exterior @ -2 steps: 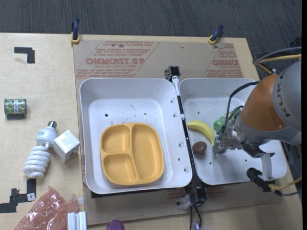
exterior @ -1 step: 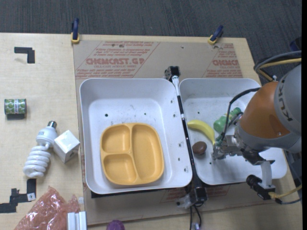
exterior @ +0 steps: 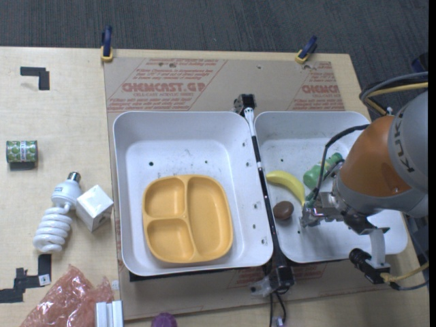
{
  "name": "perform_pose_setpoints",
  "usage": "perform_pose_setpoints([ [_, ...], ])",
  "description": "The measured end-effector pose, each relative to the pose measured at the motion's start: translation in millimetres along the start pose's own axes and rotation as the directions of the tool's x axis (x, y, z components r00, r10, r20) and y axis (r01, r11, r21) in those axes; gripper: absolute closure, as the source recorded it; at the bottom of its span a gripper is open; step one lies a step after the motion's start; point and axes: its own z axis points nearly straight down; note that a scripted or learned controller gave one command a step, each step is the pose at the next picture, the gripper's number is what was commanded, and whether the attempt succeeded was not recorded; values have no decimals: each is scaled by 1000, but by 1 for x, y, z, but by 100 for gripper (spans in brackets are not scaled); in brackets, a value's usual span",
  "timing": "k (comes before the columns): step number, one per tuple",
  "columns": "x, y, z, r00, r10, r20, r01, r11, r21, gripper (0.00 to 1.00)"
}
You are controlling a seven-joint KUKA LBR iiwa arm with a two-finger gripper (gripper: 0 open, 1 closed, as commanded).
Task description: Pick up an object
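Observation:
In the right bin (exterior: pixel 286 131) lie a yellow banana (exterior: pixel 287 184), a small brown round object (exterior: pixel 283 211) just below it, and a green object (exterior: pixel 319 172) partly hidden behind the arm. My gripper (exterior: pixel 310 216) hangs low over the bin floor, right of the brown object and below the green one. The wrist body covers its fingers. Nothing shows between them.
The left bin (exterior: pixel 129 142) holds a yellow three-compartment plate (exterior: pixel 186 218). Outside the bins on the left lie a spiral light bulb (exterior: pixel 56 216), a white cube (exterior: pixel 95 206), a green can (exterior: pixel 22 152) and a red mesh bag (exterior: pixel 65 298).

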Motion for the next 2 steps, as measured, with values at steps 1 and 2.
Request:
perform_pose_setpoints([
  [1,-2,0,0,1000,0,0,0,1000,0,0],
  [2,1,0,0,1000,-2,0,2,1000,-1,0],
])
